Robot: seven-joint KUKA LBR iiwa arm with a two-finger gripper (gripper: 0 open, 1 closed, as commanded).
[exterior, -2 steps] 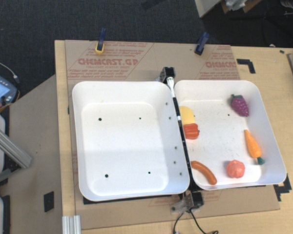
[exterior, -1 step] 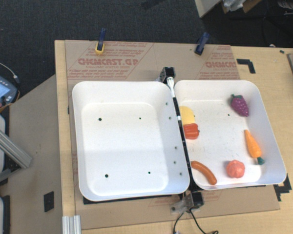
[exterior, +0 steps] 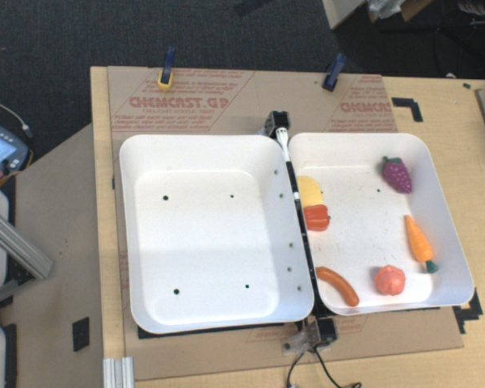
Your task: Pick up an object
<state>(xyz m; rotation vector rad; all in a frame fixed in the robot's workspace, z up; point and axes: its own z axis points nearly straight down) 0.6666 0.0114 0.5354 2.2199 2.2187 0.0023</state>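
1. Left bin [exterior: 145,217] sits at 9 o'clock
2. Right bin [exterior: 364,192] holds a yellow piece [exterior: 309,190], red pepper [exterior: 316,217], sausage [exterior: 337,285], tomato [exterior: 390,280], carrot [exterior: 419,242] and, at 1 o'clock, grapes [exterior: 396,174]
3. Jaw state: cannot tell

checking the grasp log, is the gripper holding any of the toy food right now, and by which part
Cannot be told: all the toys, such as the purple plastic grapes and orange plastic carrot, lie loose in the right white bin.
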